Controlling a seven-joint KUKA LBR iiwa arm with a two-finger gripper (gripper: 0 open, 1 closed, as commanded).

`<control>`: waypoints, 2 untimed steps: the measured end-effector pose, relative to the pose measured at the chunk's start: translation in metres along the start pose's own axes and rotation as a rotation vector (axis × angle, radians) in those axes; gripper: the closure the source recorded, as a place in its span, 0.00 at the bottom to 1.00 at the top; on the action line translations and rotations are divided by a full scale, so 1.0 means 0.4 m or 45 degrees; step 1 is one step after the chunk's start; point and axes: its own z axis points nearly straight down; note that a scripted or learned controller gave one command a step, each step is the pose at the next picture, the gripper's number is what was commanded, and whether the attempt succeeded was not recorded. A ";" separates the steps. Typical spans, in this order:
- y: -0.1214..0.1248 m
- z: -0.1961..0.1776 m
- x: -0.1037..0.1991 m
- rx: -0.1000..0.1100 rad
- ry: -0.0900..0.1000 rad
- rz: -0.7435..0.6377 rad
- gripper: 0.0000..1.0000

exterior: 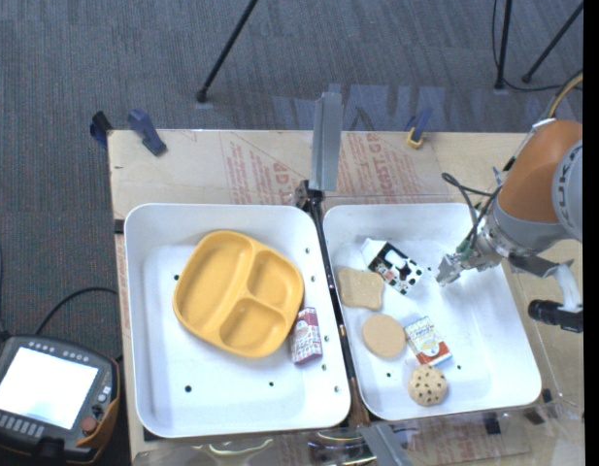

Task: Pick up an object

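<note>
- The surface (212, 163) was a brown board carrying two shallow white bins side by side, with a grey upright post (327, 144) rising at the back between them.
- The left bin (149, 250) held a yellow divided plate (239, 292), set at a slant near the bin's middle.
- A small red-and-white packet (307, 336) lay just beside the plate's lower right edge, close to the wall next to the other bin.
- The right bin (498, 357) held five small things, all in its left and middle part.
- A black-and-white carton (393, 265) lay tilted toward the back of that bin.
- A tan slice of toast (360, 288) lay just left of and below the carton, near the bin's left wall.
- A round tan cracker (383, 336) sat in front of the toast.
- A small white-and-orange box (427, 341) lay just right of the cracker, close beside it.
- A chocolate-chip cookie (428, 385) rested near the front wall, just below the small box.
- The grey arm (532, 202) with its orange band reached in from the right, over the right bin's far right side.
- The claw (447, 272) hung low in the right bin, pointing left, near the carton's right end but apart from it.
- Nothing showed between its tips; how wide it stood could not be told at this size.
- A blue clamp (144, 129) and a yellow clamp (415, 140) gripped the surface's back edge.
- A handheld control pad (51, 396) with a pale screen lay on the carpet (47, 66) at the lower left.
</note>
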 end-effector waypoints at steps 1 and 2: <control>0.001 0.001 0.002 0.001 0.001 -0.002 0.00; 0.044 0.022 -0.009 -0.004 0.009 0.316 0.00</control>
